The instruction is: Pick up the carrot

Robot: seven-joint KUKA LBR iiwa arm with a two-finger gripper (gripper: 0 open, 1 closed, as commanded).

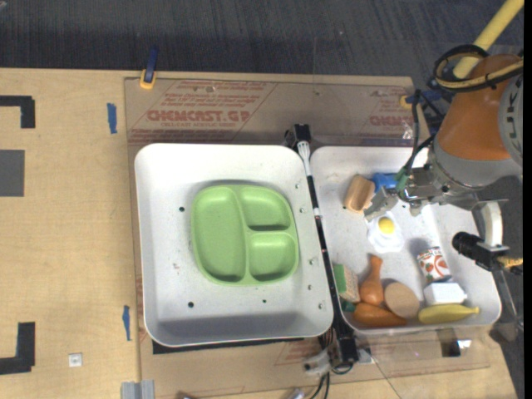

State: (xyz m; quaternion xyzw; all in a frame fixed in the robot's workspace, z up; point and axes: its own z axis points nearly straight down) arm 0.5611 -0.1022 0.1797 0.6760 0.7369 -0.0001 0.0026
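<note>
The carrot (376,313) lies crowded at the right bin's (332,160) lower edge. A potato (401,299), banana (448,312) and drumstick (373,282) press against it. Bare floor shows mid-bin.

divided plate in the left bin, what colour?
Light green; the divided plate shows clearly in the camera view, inside the left bin.

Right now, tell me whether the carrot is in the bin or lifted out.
In the bin. The carrot lies flat at the right bin's front edge among other toy foods; the gripper is near the back, away from it.

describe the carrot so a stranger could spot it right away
Look in the right bin, along its near edge. The carrot lies flat there, orange and tapered, just under the tan egg-shaped piece and left of the yellow banana.
</note>
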